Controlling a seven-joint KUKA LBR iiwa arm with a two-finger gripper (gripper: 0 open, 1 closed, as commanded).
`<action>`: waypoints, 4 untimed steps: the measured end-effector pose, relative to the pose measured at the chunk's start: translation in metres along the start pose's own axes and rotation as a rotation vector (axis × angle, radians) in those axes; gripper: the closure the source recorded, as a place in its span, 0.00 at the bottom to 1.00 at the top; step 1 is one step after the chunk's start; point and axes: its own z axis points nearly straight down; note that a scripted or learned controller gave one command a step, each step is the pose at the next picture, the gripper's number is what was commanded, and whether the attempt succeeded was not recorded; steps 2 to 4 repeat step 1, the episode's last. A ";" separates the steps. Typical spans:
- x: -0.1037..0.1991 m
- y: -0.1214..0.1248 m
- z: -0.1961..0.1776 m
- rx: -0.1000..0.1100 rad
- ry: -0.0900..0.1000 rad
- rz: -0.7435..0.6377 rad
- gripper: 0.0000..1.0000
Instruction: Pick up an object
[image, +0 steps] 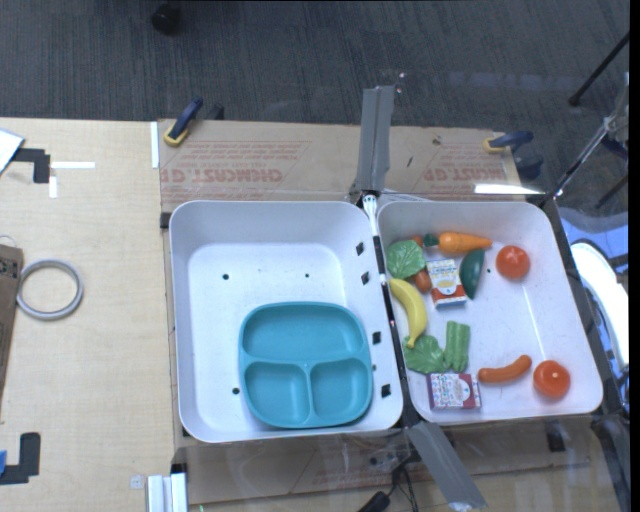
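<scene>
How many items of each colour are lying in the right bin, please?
Orange or red: 4 (carrot, sausage, two round fruits)
Green: 4 (leaf, pepper, beans, leaf)
Yellow: 1 (banana)
Printed cartons: 2
Total: 11

Both bins look like smooth white plastic. The teal tray is matt plastic; right of it, glossy plastic toy tomatoes. Pale wood-grain worktop, brown cardboard behind.
</scene>
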 end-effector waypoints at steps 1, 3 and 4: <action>0.000 0.016 0.009 0.002 0.000 0.739 1.00; 0.000 0.016 0.009 0.002 0.000 0.739 1.00; 0.000 0.016 0.009 0.002 0.000 0.739 1.00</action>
